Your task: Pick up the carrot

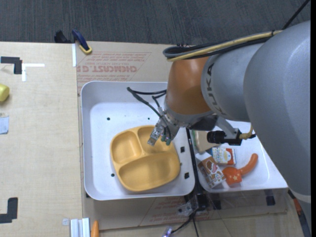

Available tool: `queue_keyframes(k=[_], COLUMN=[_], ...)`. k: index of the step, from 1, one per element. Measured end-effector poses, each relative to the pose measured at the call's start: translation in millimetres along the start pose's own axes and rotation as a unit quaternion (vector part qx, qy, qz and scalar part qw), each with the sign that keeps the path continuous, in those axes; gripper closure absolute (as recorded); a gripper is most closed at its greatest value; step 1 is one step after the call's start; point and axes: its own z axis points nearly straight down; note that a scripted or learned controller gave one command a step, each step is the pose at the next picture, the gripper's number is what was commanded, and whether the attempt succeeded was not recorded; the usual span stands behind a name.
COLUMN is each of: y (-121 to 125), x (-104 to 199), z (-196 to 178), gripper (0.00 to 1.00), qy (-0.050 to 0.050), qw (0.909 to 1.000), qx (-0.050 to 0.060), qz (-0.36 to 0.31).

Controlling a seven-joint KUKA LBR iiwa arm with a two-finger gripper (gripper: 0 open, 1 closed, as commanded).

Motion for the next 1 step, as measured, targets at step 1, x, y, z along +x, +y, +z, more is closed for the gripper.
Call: queue_keyframes(k=[1], y=[1.3], x=[37.2], z=[-28.4], gripper=[1.0], qy=[0.006], qw=[0.9647], qx=[0.008], qz=[0.263])
